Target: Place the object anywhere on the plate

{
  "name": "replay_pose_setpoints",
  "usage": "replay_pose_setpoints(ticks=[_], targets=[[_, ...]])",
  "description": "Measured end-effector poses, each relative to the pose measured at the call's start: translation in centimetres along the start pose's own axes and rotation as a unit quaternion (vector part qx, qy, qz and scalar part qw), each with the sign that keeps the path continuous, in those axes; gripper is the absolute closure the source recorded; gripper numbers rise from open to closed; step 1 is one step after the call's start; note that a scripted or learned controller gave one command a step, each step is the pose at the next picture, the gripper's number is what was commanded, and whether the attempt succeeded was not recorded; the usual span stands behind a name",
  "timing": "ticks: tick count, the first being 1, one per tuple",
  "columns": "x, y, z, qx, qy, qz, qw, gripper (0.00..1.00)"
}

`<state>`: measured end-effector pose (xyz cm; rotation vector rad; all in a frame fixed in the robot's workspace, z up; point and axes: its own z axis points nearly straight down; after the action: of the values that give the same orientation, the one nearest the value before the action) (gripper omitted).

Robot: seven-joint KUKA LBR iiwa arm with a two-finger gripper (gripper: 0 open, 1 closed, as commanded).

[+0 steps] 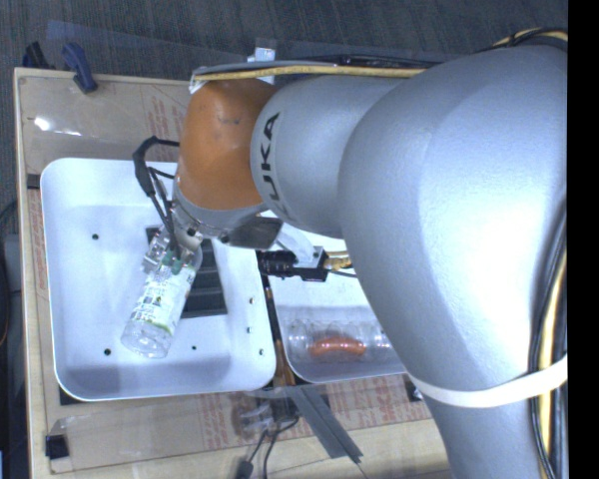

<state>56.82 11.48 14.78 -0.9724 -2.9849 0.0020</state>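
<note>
While claw (178, 250) hangs over left bin (80, 193), bottle (160, 302) lies slanted just below it, cap end nearest. Grip state: cannot tell. Best approach, likely: clamp across bottle's body, lift level.

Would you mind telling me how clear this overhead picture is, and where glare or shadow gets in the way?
Camera view: the arm looms large and soft-edged, hiding much of the right bin; the left bin is brightly lit, nearly washed out; a dark shadow lies beside the clear plastic bottle; the gripper is murky.
</note>
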Motion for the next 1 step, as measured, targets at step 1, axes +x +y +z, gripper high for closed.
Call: replay_pose_setpoints(ticks=[1], targets=[[8.72, -0.07, -0.50, 0.001, 0.001, 0.161, 0.9869, 1.00]])
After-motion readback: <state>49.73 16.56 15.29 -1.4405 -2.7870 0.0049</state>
